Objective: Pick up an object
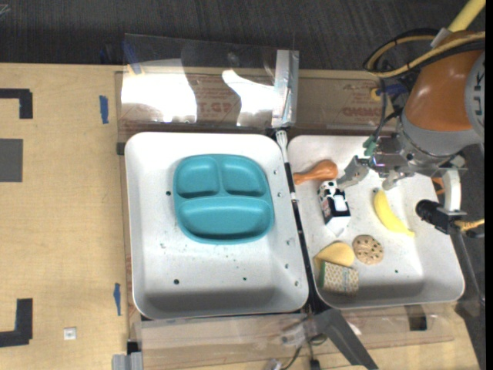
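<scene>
My gripper (pixel 373 174) hangs over the back of the right bin (pixel 439 280), its two fingers spread apart with nothing between them. A yellow banana (pixel 390 213) lies just below and to the right of it. An orange carrot-shaped toy (pixel 314 172) lies to its left near the bin's back wall. A small black-and-white object (pixel 333 202) sits below the carrot. Closer to the front are a round cookie (pixel 368 249), a yellow wedge (pixel 336 253) and a patterned square piece (pixel 340 277).
The left bin (pixel 154 276) holds a teal divided plate (pixel 223 196). A clear plastic sheet (pixel 208 91) stands behind the bins. Cables and a black fitting (pixel 431 213) hang at the right bin's right edge. A metal strut (pixel 350 345) crosses the front.
</scene>
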### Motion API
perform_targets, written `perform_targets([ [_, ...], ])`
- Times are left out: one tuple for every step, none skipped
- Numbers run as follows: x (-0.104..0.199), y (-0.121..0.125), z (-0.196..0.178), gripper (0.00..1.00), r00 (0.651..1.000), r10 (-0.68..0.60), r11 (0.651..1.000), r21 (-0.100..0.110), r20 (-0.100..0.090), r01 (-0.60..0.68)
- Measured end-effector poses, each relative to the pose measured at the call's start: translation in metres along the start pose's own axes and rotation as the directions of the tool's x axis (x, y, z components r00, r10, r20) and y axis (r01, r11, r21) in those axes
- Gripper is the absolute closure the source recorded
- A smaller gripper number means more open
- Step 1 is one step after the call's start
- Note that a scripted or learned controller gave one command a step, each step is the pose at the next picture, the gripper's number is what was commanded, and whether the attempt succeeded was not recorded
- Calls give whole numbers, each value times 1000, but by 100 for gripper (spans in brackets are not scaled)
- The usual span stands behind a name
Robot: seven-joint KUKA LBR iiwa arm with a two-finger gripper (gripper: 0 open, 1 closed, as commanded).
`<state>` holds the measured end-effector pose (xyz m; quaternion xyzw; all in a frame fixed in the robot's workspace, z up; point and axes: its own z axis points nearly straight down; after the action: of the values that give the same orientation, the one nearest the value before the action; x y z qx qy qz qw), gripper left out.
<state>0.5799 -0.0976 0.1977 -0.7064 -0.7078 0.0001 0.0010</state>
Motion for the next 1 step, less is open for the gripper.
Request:
perform_targets([
  [-5, -2, 98, 0, 972, -235, 972, -5, 3, 235],
])
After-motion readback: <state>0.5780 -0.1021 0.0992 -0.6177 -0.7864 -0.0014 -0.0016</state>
